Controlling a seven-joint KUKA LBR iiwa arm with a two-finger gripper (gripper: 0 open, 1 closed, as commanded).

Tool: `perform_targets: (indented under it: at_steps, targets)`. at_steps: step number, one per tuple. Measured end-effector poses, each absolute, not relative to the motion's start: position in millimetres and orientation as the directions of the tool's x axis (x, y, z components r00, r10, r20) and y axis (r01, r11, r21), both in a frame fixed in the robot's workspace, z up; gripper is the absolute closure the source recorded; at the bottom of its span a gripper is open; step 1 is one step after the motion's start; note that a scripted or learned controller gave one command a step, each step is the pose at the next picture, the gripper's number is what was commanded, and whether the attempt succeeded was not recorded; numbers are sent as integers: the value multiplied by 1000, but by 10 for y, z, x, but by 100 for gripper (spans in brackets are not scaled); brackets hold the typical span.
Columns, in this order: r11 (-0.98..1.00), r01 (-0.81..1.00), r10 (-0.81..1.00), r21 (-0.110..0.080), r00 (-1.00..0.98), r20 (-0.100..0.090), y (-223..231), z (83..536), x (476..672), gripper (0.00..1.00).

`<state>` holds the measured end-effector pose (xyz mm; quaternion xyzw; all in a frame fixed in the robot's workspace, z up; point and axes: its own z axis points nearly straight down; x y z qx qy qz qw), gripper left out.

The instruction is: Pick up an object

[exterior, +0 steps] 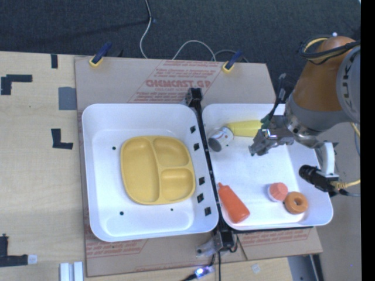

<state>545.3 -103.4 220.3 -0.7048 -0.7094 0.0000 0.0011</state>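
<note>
in left bin (94, 157), yellow divided plate (157, 169).

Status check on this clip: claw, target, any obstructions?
Claw over right white bin, beside yellow banana-shaped toy. Nothing seen between its tips. Orange carrot-shaped toy, pink round piece, brown doughnut lie apart, nearer.

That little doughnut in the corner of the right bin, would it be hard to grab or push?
The doughnut lies flat, so a push would probably slide it, not roll it. It looks like a small toy, likely light. It sits close to the bin wall and a pink piece, which may crowd a grab.
</note>
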Motion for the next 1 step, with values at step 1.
perform_targets:
  at_steps: [1]
  targets:
    - [6, 1000, 1000, -2, -6, 1, -564, 2125, 5453, 100]
